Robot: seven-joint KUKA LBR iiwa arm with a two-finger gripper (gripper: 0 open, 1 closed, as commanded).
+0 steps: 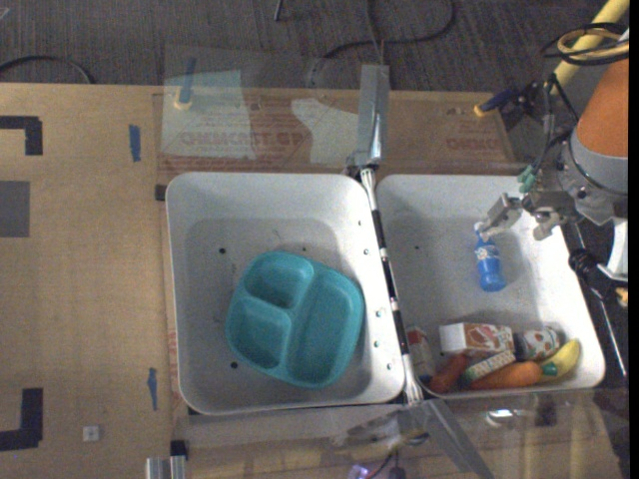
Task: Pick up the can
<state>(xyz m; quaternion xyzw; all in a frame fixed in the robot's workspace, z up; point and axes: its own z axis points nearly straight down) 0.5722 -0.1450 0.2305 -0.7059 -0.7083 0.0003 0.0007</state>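
The can (479, 338) lies on its side at the front of the right bin (429, 228), with a red and white label and a pale end facing left. It is packed among other items. My gripper (521, 220) hangs over the bin's back right part, well behind the can. Its two fingers are spread open with nothing between them. Just below the left finger (496, 215) a small blue bottle (489, 268) lies on the bin floor.
An orange carrot (511, 374), a yellow banana (566, 357), a small round patterned item (539, 342) and a red item (449, 371) crowd the can. A teal divided plate (296, 317) lies in the left bin (200, 218). A metal divider (384, 267) separates the bins.
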